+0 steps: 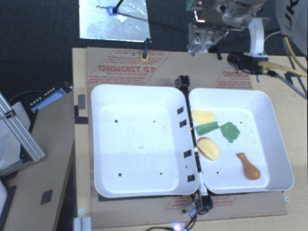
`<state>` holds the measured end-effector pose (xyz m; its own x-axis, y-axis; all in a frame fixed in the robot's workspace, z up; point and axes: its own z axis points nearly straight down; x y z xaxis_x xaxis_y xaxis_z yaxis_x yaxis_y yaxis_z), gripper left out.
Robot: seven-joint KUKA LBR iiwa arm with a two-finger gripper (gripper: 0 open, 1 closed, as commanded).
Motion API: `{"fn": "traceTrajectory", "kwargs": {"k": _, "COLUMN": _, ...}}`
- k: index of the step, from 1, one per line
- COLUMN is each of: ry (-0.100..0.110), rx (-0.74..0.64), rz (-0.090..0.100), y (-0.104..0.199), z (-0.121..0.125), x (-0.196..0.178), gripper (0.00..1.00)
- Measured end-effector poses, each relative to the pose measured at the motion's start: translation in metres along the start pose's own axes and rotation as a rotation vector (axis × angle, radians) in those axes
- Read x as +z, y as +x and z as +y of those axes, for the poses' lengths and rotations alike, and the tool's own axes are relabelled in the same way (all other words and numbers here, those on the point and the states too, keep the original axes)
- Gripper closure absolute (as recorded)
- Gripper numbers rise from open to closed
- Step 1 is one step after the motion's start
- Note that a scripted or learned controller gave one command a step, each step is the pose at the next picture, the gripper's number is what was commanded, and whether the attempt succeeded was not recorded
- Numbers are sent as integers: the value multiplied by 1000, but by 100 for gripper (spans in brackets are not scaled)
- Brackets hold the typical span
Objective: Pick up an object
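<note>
The right bin [269, 109] holds several small items. A yellow piece [203, 116] lies near its left wall, with a green stick-shaped piece [207, 127] just below it. A green leafy piece [230, 131] sits toward the middle. A yellow-orange slice [208, 148] rests lower left, and a brown drumstick-shaped piece [248, 166] lies at the lower right. My gripper [201, 46] hangs high above the bench, behind the far edge of the right bin, well away from all the items. Nothing shows between its fingers.
The left bin [110, 109] stands beside the right one, joined by a black hinge strip [190, 138]. A silver sheet [114, 12] lies at the back left. Cables [269, 69] run at the back right. A metal rail [19, 134] leans at the far left.
</note>
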<state>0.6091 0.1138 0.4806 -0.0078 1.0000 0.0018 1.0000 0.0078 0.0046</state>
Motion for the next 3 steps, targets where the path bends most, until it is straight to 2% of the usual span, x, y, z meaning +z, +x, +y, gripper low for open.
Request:
{"fn": "traceTrajectory", "kwargs": {"k": 1, "ry": 20, "rx": -1, "rz": -3, "y": 60, "z": -25, "x": 191, "gripper": 100}}
{"fn": "traceTrajectory", "kwargs": {"k": 2, "ry": 6, "rx": 11, "rz": -2, "y": -7, "z": -33, "x": 195, "gripper": 100}}
{"fn": "traceTrajectory", "kwargs": {"k": 3, "ry": -10, "rx": 5, "rz": 0, "y": -15, "z": -6, "x": 90, "gripper": 100}}
